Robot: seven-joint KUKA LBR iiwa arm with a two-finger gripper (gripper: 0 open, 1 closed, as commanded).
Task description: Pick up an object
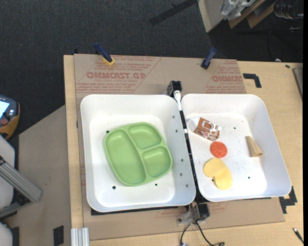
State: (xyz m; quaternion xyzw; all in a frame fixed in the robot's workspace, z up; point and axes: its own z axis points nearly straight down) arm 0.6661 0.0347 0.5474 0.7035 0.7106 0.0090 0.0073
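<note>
A grey metallic shape (235,8) is being cut off by the view's top edge above a beige box, and what it is stays hard to make out. The small brown-and-white crumpled packet (207,129) is lying in the white bin on the view's right (269,120), near the wall shared with the white bin on the view's left (91,144); its print is too small to read. Just below the packet a round red disc (218,150) is sitting, and beneath that a pale yellow two-lobed piece (218,173) is lying. A tan wedge-shaped block (253,146) is resting apart from them, towards the far wall, with bare floor around it. A green three-compartment plastic plate (138,153) is lying in the left bin, white floor showing around it.
</note>
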